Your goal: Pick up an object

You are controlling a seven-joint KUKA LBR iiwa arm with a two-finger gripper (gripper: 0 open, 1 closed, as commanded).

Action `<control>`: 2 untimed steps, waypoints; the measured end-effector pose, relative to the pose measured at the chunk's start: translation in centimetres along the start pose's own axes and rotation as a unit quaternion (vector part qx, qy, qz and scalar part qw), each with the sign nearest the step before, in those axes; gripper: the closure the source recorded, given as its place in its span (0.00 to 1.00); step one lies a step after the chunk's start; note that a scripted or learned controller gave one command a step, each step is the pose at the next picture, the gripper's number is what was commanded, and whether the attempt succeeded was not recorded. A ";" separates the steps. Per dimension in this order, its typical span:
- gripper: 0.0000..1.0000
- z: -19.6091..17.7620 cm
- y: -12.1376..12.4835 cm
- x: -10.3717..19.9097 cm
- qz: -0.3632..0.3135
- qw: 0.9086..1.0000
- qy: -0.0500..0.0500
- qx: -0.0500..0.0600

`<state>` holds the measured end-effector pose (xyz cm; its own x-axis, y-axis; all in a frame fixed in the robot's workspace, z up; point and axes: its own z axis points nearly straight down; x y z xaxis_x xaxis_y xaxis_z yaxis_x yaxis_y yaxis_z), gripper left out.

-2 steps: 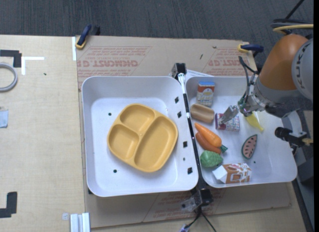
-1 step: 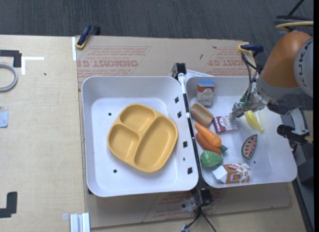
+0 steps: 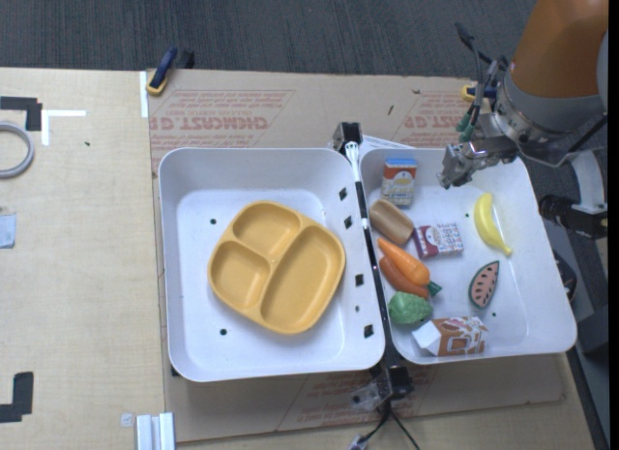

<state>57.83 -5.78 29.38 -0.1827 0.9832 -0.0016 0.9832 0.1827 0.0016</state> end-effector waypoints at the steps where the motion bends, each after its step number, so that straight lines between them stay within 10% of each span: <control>1: 1.00 -15.1 -1.5 -2.1 -0.007 1.000 0.000 0.000; 2: 1.00 -24.0 -5.4 -5.6 -0.110 0.994 -0.001 0.000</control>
<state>53.53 -12.20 53.39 -0.3942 0.9190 -0.0031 0.9190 0.3942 0.0016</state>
